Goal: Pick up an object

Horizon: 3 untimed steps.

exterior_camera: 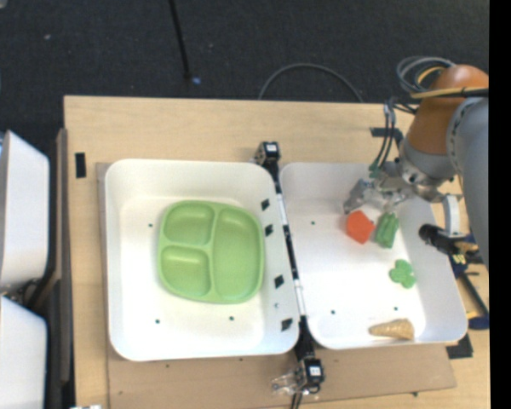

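A grey robot arm with an orange band reaches in from the right over the right-hand shallow white bin (324,313) on a pale wooden worktop (196,126), its claw (376,196) hanging low above the bin's far right part. The metal fingers appear spread apart, with nothing visible between them.

Just below the claw, on the near side, lie the two closest candidates: a small orange-red block (359,227) and, just beside it to the right, a dark green oblong toy (386,230) whose long axis runs roughly from far to near. The two look close enough to touch, though that cannot be told for certain. Nearer the camera sits a small bright green clover-shaped piece (401,273), and close to the bin's near rim a tan cone-shaped object (392,330) lies on its side, long axis running left to right.

The orange-red block seems the likeliest target, needing only a short drop toward the near side. Open white floor stretches to its left, while the green toy crowds its right flank and could get nudged. The left-hand white bin (128,331) carries a light green plastic divided plate (211,250), well apart from the arm.
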{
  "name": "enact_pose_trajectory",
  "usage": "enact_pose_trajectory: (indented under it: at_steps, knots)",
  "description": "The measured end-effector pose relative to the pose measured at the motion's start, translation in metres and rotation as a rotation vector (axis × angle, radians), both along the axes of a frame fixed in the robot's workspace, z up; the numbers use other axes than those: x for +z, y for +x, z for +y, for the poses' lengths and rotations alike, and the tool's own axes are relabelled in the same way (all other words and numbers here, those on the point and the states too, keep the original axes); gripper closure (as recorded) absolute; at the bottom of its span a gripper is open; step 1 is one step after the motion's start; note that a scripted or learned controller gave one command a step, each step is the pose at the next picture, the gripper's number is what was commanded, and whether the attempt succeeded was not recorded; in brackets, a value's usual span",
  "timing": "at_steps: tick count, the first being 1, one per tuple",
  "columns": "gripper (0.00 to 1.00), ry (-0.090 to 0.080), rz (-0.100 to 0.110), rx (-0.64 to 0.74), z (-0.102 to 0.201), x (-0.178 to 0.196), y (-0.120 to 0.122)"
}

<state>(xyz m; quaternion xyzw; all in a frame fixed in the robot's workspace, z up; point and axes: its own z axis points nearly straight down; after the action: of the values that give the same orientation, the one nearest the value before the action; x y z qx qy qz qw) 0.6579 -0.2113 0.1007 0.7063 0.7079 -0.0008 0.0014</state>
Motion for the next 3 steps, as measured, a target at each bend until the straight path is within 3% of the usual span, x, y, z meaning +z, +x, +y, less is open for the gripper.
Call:
enact_pose_trajectory:
  at_steps: [1, 3]
  knots:
    - [1.0, -0.003, -0.006, 0.002, -0.001, 0.013, 0.001]
    - [1.0, 0.001, -0.006, 0.001, -0.007, 0.132, -0.001]
